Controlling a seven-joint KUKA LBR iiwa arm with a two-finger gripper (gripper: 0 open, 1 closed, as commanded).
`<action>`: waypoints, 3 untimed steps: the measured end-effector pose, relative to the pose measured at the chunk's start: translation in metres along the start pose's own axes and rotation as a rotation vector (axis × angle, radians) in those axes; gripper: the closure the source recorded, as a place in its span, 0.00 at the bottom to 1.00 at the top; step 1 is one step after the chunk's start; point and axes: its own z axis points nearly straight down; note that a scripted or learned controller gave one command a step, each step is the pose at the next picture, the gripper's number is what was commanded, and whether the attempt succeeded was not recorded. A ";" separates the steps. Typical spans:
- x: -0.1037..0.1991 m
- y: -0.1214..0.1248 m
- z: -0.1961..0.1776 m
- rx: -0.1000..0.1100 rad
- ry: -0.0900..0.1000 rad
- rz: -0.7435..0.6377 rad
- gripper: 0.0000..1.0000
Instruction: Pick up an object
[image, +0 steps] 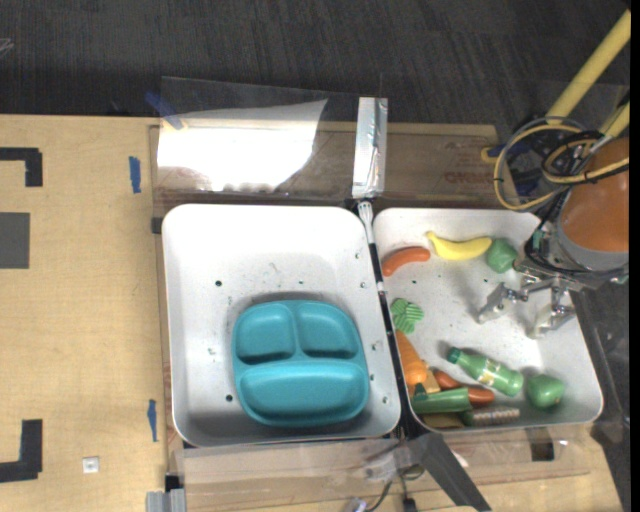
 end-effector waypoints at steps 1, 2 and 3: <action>-0.088 -0.015 0.001 0.005 0.003 -0.051 0.00; -0.071 0.051 -0.001 0.002 0.008 -0.144 0.00; -0.072 0.100 -0.003 0.027 0.006 -0.055 0.00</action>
